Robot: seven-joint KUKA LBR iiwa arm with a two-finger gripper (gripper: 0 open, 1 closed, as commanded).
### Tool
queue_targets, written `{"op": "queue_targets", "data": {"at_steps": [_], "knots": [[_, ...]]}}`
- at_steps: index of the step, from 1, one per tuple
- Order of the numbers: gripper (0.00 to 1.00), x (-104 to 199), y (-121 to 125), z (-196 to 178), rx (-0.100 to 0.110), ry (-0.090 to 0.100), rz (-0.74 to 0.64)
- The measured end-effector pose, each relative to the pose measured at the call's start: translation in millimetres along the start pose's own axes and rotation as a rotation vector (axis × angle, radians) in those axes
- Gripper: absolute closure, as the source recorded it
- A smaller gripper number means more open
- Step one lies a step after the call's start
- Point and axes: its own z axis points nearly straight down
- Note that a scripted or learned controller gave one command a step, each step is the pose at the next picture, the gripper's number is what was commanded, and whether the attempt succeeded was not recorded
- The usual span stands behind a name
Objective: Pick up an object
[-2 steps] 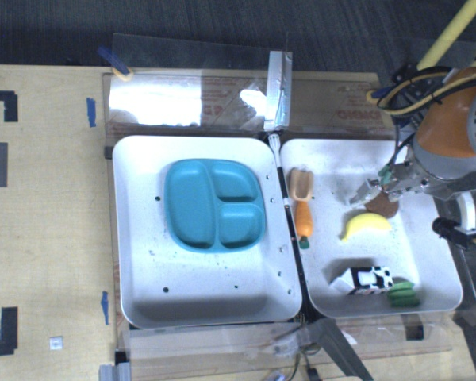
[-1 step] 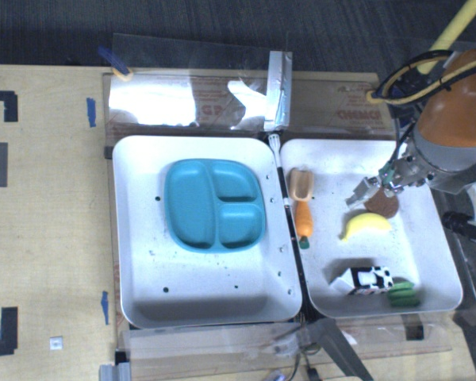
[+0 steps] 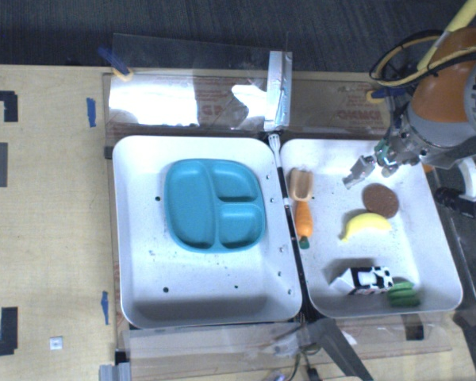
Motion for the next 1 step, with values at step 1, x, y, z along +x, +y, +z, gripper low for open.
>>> {"op": "queue_targets", "data": {"at_steps": [1], "knots": [[0.00,-44.6,-48.6,60.6,-0.004,0.008,0.142]]}}
